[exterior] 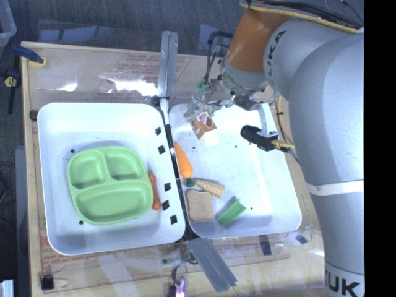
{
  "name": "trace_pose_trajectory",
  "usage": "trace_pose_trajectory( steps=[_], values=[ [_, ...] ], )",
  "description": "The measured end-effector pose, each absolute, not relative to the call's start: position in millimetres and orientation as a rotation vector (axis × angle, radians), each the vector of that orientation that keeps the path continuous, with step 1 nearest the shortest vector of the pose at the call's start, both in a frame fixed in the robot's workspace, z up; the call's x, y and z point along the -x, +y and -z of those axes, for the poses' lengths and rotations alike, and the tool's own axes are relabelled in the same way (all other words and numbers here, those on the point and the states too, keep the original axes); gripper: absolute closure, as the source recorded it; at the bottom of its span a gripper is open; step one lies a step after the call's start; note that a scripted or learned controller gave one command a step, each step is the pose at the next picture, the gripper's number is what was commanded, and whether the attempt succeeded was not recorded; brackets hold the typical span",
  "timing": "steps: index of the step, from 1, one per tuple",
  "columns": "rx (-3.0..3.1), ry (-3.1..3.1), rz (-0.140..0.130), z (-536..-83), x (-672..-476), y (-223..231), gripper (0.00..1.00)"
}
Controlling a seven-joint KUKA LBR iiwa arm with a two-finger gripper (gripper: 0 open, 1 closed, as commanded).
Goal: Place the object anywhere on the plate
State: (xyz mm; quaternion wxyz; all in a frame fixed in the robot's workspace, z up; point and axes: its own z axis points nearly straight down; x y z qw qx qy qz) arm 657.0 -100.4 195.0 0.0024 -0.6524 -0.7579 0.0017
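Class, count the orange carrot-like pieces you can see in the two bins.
2. One carrot lies at the right bin's left edge beside the divider; a thinner one lies in the left bin against the green plate's right side. Others may be hidden.

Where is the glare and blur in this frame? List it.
Camera view: glare whitens the right bin's floor and streaks the clear sheet behind the left bin; the gripper and the small item at it look soft; the plate is evenly lit.
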Motion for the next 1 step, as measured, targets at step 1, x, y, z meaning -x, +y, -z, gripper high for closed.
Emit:
trace_pose_trajectory(
  steps=[1],
  values=[
    [1.876, -2.513, -0.007, -188.9, -617.7, -14.7, 1.0]
  ],
)
